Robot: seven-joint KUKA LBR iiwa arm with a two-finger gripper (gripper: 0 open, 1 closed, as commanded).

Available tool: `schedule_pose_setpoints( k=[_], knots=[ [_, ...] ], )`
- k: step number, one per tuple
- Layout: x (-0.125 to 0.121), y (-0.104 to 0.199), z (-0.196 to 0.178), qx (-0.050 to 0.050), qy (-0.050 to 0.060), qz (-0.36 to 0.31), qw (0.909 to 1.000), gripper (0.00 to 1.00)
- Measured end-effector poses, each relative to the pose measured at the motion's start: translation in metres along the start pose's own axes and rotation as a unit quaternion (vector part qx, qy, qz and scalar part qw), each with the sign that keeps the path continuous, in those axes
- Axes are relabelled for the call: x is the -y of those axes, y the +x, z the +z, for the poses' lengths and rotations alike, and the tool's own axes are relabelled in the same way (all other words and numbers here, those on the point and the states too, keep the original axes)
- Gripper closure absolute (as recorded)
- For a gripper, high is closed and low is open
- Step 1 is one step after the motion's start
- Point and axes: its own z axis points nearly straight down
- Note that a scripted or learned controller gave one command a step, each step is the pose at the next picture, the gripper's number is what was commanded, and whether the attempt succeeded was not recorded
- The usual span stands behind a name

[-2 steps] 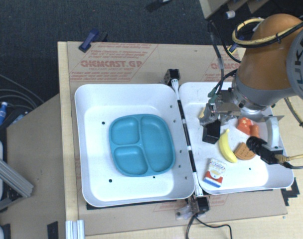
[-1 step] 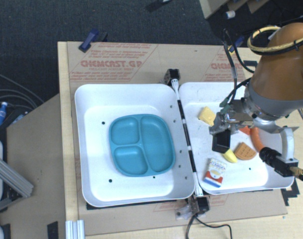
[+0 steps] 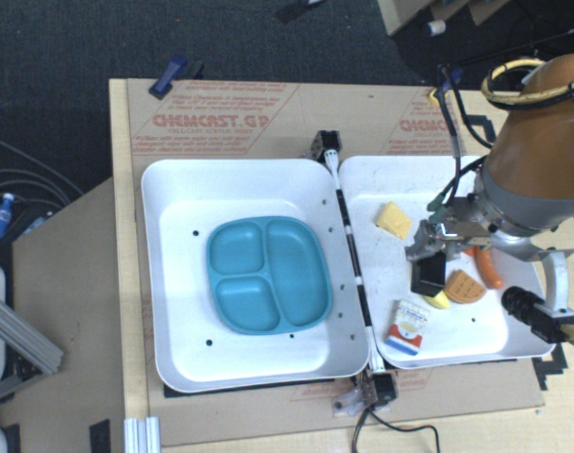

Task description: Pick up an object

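Note:
My gripper [image 3: 429,274] hangs low in the right bin [image 3: 400,182], its dark fingers pointing down near the bin's middle. Just right of it lie an orange-brown toast-like piece [image 3: 465,288] and a small yellow bit [image 3: 441,299]. An orange carrot-like stick [image 3: 487,265] lies further right, partly under the arm. A yellow cheese wedge [image 3: 395,220] lies up and left of the gripper. A small red, white and blue carton [image 3: 409,327] lies near the bin's front edge. Nothing shows between the fingers.
The left bin [image 3: 174,253] holds a blue three-compartment plate [image 3: 268,274]. A black divider rail [image 3: 348,243] runs between the bins. A black cylindrical part [image 3: 528,310] of the arm sits over the right bin's front right corner.

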Motion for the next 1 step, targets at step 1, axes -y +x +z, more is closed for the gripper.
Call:
schedule_pose_setpoints(
  k=[1],
  knots=[
    [0.0061,0.0104,0.0332,0.000,0.000,0.000,1.0000,1.00]
  ],
)
